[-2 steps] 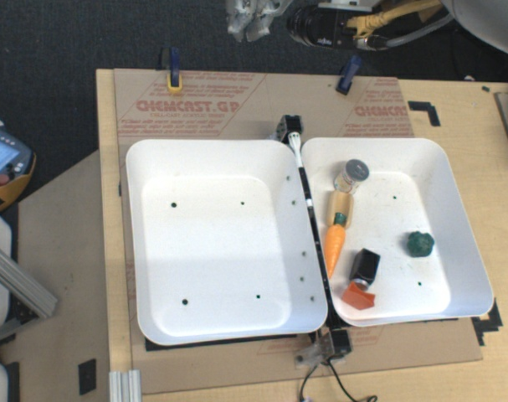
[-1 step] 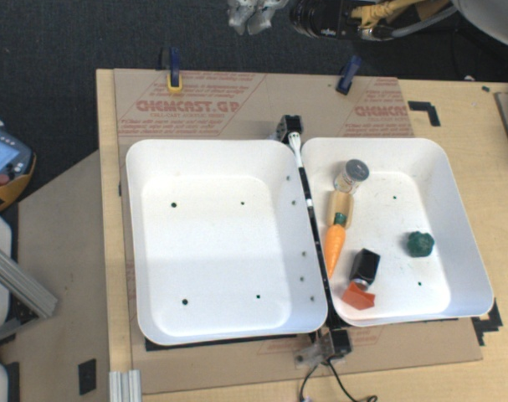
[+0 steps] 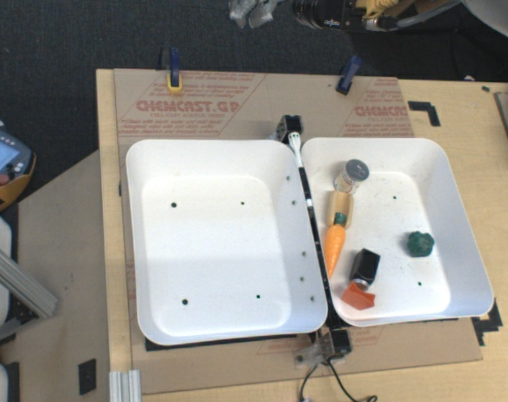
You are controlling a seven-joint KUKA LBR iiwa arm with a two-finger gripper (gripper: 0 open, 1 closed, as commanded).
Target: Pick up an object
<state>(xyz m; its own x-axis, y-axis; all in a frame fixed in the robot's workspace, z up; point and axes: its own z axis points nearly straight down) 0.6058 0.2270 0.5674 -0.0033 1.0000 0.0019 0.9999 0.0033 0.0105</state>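
Nearest the camera, at the right bin's [image 3: 463, 224] six o'clock edge, an orange block [image 3: 359, 297] lies touching a black box [image 3: 365, 265] just above it. A carrot [image 3: 335, 243] sits at about nine o'clock in that bin, close against the wall shared with the left bin [image 3: 153, 249], its green end meeting a cork-coloured bottle [image 3: 346, 193] with a grey cap that points toward twelve. A dark green lump [image 3: 419, 244] rests alone toward three o'clock, well apart from the rest. Any of these would serve as the object to pick.

Farther off, past the desk's [image 3: 262, 99] twelve o'clock edge, the tool [image 3: 255, 5] hangs high over dark floor, beyond both bins. Nothing is seen between its fingers; how wide they stand cannot be told from this angle.

The likely trouble lies in the crowding. The block and box touch, so a descent there could nudge one aside or catch both. The carrot hugs the wall, leaving a finger little room on that side. The round lump may roll out of a closing grip, though it is the freest target.
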